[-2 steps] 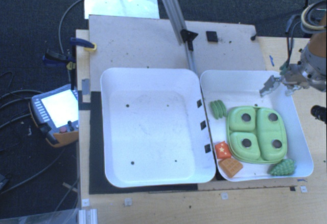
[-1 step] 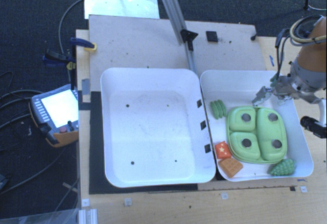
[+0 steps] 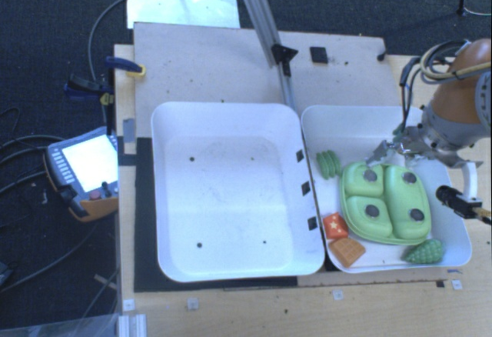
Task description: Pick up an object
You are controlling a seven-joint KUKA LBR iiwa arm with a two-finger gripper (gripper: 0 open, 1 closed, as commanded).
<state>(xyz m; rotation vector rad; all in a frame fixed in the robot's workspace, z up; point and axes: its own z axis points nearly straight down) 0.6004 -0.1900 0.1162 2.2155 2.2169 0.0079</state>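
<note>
Gripper (image 3: 393,151) above glossy lobed green tray (image 3: 384,203), smooth white bin (image 3: 350,128)

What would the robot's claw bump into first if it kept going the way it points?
The claw points down: probably the far edge of the green block, or the bin floor beside it; depth is unclear.

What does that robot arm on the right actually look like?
The arm is rounded and grey, with a broad orange band above the wrist. Dark and pale cables loop beside it. It ends in a small silvery metal gripper.
</note>
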